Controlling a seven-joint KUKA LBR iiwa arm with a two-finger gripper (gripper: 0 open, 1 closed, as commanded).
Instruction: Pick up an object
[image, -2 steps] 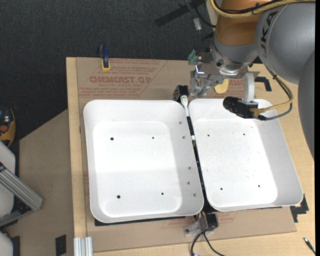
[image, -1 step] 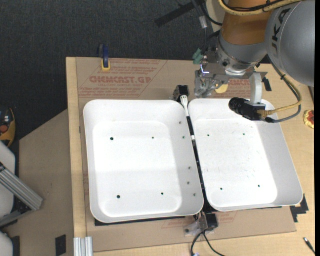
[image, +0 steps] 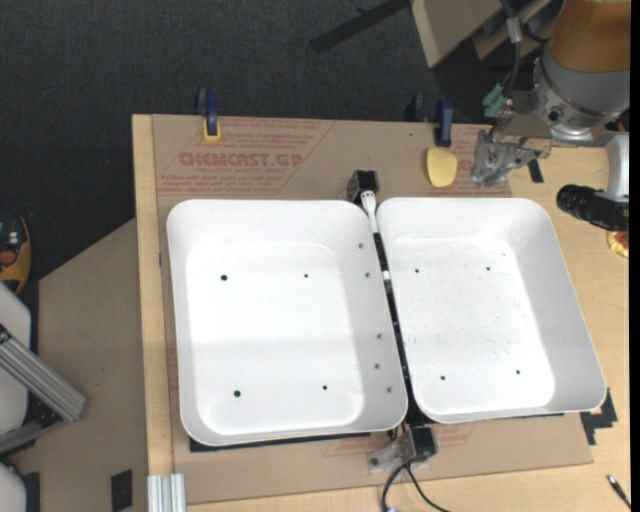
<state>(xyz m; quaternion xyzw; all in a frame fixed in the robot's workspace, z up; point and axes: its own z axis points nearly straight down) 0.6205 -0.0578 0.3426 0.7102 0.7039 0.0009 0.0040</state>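
Counter (image: 260, 150): a brown board with faint red lettering near its far edge, set on dark carpet; it carries both bins.
Left clamp (image: 210, 112): blue and yellow, pinching the board's far edge, left of the lettering.
Left bin (image: 190, 300): shallow, white, rounded corners, with four small dark dots on its floor; it sits touching the right bin along the middle seam.
Middle seam: a black strip (image: 385, 290) runs between the two bins, with a small black and white fitting at its far end and a cable leaving at the near end.
Yellow object (image: 441, 166): a small pale yellow piece lying on the bare board just beyond the far rim of the right bin, outside both bins, just left of the hand.
Right clamp (image: 444, 122): blue, on the board's far edge, just behind the yellow object.
Right bin (image: 570, 300): shallow, white, with a few dark dots and fine specks on its floor.
Hand (image: 495, 170): grey metal, hanging low over the board beyond the right bin's far rim, near the yellow object but apart from it; nothing is seen between its fingers, and I cannot tell how wide they stand.
Arm (image: 590, 50): enters from the upper right, orange band above the grey wrist.
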